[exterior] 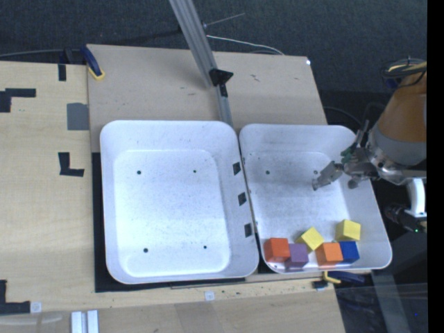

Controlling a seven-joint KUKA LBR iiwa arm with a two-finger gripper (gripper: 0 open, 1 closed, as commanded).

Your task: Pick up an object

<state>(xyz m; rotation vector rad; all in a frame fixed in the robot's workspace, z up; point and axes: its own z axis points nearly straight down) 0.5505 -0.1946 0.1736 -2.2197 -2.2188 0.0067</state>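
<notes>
**Tool hangs over the right bin, blocks lie at the near edge**

The arm (pixel 402 127) reaches in from the right, its orange band above a grey wrist. The tool (pixel 326 179) sits over the middle-right part of the right bin (pixel 291 144), pointing toward the bin's centre. A grey finger (pixel 323 178) juts out to the left and downward over the speckled bin floor. Whether the tool is spread or closed cannot be told at this angle, and nothing can be seen between its tips.

The things to pick are all gathered along the near edge of the right bin, well apart from the tool. From left to right: an orange block (pixel 278 248), a purple block (pixel 298 254) touching it on its right, a yellow block (pixel 312 238) just behind the purple one and tilted on the slant, a second orange block (pixel 329 253), and a blue block (pixel 349 251) pressed against that orange block's right side. A second yellow block (pixel 349 229) lies just behind the blue one, nearest the tool of the group.

The left bin (pixel 166 134) stands beside the right one, their rims touching along the middle. Both rest on the light wooden surface (pixel 41 186). A grey metal rail (pixel 198 44) slants down from the top toward the gap between the bins.
</notes>
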